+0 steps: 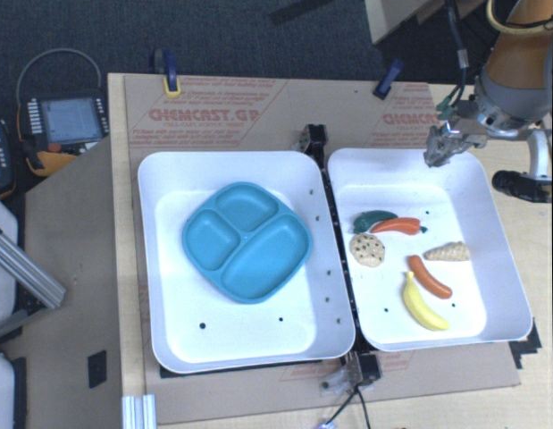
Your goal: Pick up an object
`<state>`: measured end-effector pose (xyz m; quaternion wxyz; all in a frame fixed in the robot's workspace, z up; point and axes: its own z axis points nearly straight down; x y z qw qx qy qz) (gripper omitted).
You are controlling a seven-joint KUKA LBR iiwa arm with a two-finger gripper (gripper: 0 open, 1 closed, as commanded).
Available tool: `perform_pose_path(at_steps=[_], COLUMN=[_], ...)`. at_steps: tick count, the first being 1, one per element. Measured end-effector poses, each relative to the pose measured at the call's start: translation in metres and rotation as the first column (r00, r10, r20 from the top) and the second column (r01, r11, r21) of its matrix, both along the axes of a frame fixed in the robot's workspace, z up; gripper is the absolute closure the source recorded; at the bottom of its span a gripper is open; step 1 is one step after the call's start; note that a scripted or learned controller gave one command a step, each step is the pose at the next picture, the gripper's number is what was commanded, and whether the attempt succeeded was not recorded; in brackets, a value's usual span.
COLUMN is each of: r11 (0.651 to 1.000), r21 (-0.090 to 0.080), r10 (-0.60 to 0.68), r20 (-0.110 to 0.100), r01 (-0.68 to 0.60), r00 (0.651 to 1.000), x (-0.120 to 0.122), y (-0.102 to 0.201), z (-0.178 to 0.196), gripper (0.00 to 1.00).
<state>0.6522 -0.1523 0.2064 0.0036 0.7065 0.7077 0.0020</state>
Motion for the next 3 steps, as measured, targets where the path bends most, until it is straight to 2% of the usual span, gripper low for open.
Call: perform_pose_path(at_steps=[1, 2, 3], r11=[1.000, 1.000, 1.000], r21=[0.000, 0.004, 0.005], r10=[0.000, 0.004, 0.003], r20=[-0.001, -0.011, -0.011], r01=[0.000, -0.003, -0.003], r00=[1.000, 1.000, 1.000], x=[0.001, -0.015, -0.043], y=[0.000, 0.054, 0.103], z=[0.051, 0.037, 0.031], gripper=[1.00, 1.00, 1.00])
